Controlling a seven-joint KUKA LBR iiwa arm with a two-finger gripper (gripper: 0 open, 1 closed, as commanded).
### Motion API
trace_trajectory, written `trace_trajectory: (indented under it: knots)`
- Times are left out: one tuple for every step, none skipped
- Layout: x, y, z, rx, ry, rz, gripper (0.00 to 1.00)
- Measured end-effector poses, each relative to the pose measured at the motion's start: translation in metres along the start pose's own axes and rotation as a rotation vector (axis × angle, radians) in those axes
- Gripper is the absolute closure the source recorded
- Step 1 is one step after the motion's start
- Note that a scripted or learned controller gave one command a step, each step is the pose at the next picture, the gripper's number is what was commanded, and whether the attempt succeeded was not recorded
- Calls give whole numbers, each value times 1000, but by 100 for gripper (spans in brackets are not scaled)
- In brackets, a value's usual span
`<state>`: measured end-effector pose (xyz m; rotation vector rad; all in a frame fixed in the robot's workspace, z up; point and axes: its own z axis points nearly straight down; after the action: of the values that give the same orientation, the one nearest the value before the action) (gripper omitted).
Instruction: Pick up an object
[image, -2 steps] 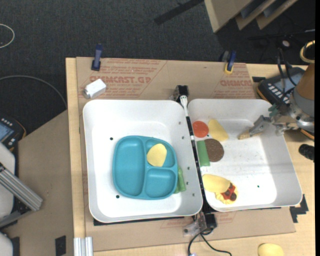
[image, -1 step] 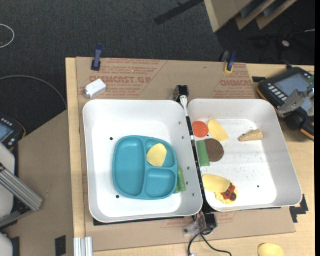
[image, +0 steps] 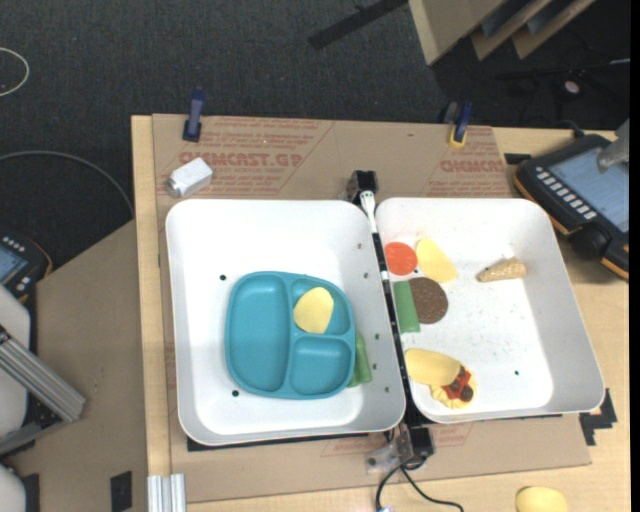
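The state of the claw cannot be told from this view.

**Right bin.** The right bin (image: 540, 330) sits toward the right edge of the surface (image: 300, 150), which is covered with printed cardboard. Loose items that could be picked up are gathered along the bin's left wall:
- an orange-red disc (image: 401, 258) near the far left corner, with a pale yellow piece (image: 435, 260) just beside it on its right;
- below these, a brown disc (image: 430, 299) touching a green bar (image: 406, 306) that lies parallel to the left wall;
- near the near left corner, a yellow item (image: 432, 365) with a red and dark piece (image: 460, 387) against its near end;
- a tan wedge-shaped piece (image: 501, 270), apart from the others, toward the middle of the far half.

**Left bin.** The left bin (image: 195, 250) adjoins the right bin along their shared wall. It holds a teal divided plate (image: 262, 335), placed towards the near right corner. A yellow oval piece (image: 314, 310) rests in the plate's far right compartment. A green strip (image: 361, 362) lies between the plate's right edge and the bin wall.

**Surface surroundings.**
- A blue clamp (image: 194, 115) grips the far edge at the left, and a second clamp (image: 460, 122) grips it at the right.
- A small white block (image: 190, 177) lies near the far left corner.
- A dark tablet-like device (image: 575, 190) lies past the right bin's far right corner.
- A yellow object (image: 540, 498) lies at the near right corner.
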<state>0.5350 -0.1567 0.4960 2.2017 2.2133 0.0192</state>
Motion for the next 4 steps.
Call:
trace_trajectory:
  knots:
    - [35, -68, 337, 41, 11, 6, 0]
    - [-51, -51, 105, 2, -6, 10, 0]
    - [-28, -54, 21, 9, 0, 2, 0]
    - [-29, -53, 15, 15, 0, 4, 100]
